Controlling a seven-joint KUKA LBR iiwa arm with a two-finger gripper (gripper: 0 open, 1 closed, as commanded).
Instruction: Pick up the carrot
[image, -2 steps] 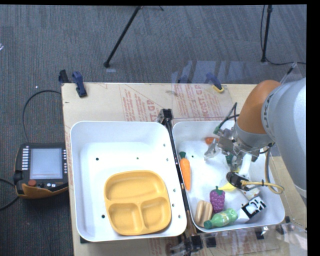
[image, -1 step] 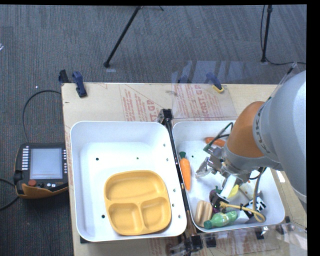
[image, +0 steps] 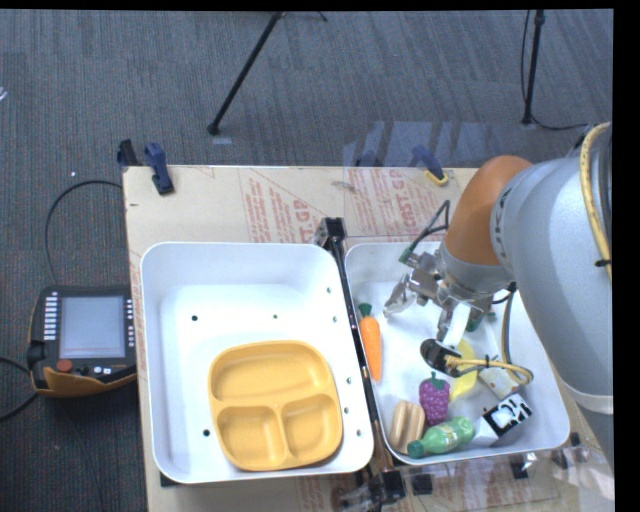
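Camera view looks down on two white bins side by side on a bench. An orange carrot (image: 371, 345) with a green top lies in the right bin (image: 385, 265), hard against its left wall, its green end pointing toward the far side; nothing touches it. The gripper (image: 424, 309) hangs over the middle of the right bin, to the right of the carrot and apart from it, with its two fingers spread wide and nothing between them. Nearer the front of that bin lie purple grapes (image: 434, 397), a tan bread roll (image: 406, 423), a green bottle (image: 441, 438) on its side, a yellow banana (image: 465, 374) and a black-and-white block (image: 507, 415). The left bin (image: 190, 280) holds a yellow divided plate (image: 277, 404) toward its front. A handheld pendant (image: 87, 338) rests on the floor, left of the bench.
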